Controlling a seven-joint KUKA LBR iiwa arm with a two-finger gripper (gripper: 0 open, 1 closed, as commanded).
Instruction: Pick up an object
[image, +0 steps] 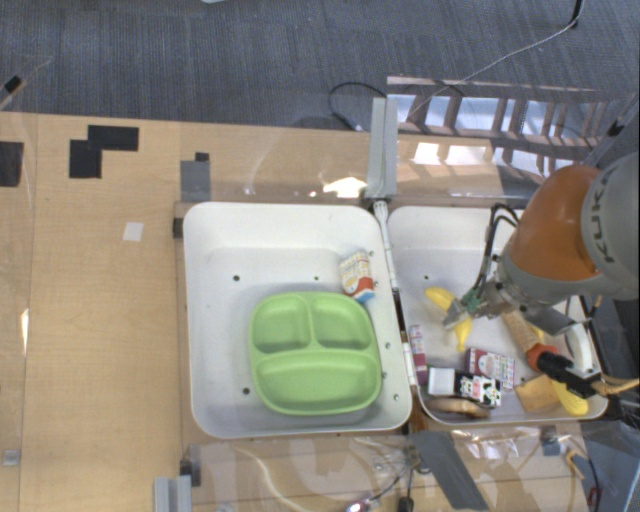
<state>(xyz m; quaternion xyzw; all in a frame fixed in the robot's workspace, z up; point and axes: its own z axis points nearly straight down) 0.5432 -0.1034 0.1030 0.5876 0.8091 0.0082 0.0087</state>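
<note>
My gripper (467, 306) is low in the right bin (440, 240), below the grey wrist and its orange band (555, 225). It hangs right over a pair of yellow banana-shaped toys: one (438, 298) lies just to its left, the other (462, 334) just below it. The gripper's tip touches or overlaps them, and the wrist hides how it meets them. Nothing looks lifted off the bin floor.
The right bin's front holds a red-and-white box (490, 364), a black-and-white carton (477, 388), a small white box (440, 380), a brown roll (460, 406), a tan wedge (535, 393) and an orange-handled tool (548, 358). The left bin (215, 300) holds a green divided plate (315, 352) and a small packet (357, 274).
</note>
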